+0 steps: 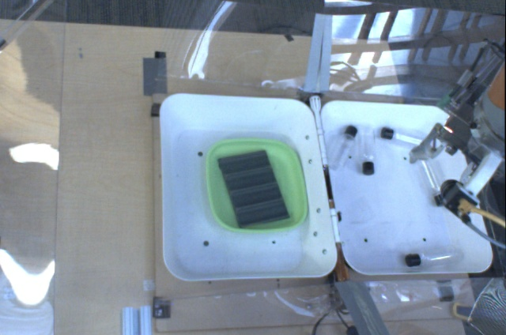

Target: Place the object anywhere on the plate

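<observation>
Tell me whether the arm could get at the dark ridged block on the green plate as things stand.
Probably yes. The dark ridged block lies flat and uncovered on the green plate in the left bin. The gripper sits over the right bin, with only the low bin walls between them.

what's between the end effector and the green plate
In the camera view: bare floor of the right bin, then the rims where both bins meet. The end effector is right; the plate holds a dark block.
</observation>
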### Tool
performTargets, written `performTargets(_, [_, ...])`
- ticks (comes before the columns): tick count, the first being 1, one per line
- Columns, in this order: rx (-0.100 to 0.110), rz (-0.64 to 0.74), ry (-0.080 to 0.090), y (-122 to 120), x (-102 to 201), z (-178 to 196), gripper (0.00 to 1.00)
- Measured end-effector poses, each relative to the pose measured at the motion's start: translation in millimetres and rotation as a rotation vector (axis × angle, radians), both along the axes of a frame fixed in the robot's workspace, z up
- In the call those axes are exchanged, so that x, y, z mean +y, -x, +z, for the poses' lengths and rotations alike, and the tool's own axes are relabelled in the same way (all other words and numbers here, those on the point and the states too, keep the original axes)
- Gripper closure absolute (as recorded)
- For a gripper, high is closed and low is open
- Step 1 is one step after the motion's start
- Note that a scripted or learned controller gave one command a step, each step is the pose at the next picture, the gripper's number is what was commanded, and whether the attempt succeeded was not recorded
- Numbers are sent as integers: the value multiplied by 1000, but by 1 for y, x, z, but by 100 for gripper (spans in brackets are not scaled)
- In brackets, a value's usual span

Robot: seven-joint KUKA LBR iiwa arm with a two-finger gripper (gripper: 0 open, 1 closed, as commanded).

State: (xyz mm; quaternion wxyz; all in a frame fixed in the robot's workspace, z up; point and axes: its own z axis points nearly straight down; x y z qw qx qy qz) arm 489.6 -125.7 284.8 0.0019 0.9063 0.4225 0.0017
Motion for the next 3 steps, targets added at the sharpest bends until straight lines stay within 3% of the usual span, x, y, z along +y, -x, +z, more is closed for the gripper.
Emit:
performTargets(1, [5, 216, -1, 0, -42, -78, 0])
performTargets(2, [1, 143, 0, 0, 1, -14, 0])
performTargets(3, [5, 142, -2, 1, -49, -104, 0])
